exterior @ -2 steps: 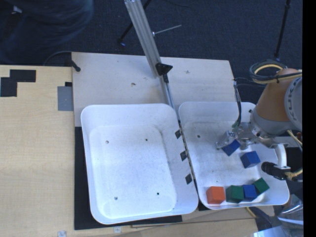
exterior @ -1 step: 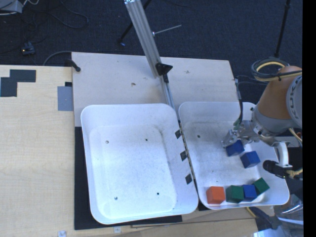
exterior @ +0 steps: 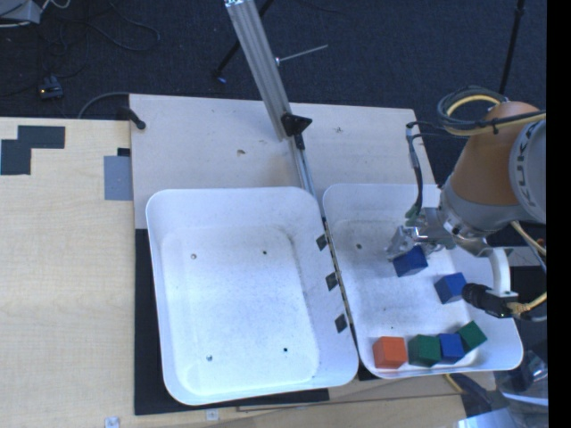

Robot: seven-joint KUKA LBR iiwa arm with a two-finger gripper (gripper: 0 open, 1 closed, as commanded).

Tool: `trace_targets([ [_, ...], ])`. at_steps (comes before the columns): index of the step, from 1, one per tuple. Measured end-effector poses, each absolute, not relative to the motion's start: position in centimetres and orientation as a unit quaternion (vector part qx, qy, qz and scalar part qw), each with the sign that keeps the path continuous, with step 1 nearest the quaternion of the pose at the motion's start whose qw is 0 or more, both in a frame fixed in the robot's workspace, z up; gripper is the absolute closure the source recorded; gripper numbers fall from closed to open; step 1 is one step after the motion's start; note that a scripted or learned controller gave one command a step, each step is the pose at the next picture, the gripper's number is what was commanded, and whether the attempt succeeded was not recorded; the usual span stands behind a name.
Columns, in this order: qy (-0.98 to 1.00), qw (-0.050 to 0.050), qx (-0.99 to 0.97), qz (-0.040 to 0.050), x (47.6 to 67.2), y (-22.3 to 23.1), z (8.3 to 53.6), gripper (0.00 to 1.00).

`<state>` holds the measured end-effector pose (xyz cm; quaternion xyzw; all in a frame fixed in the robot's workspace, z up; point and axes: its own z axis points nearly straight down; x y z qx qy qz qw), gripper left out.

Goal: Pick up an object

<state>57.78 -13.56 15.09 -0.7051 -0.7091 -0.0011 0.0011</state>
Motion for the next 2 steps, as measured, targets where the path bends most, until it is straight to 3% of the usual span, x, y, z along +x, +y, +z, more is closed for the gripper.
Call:
trace_targets([
  [1,-0.709,0.003,-0.705,0.0003,49.6,-6.2,19.7,1.0],
  [2,-0.71,0.003,-0.704,0.0005,50.2,2.0,18.9,1.0],
])
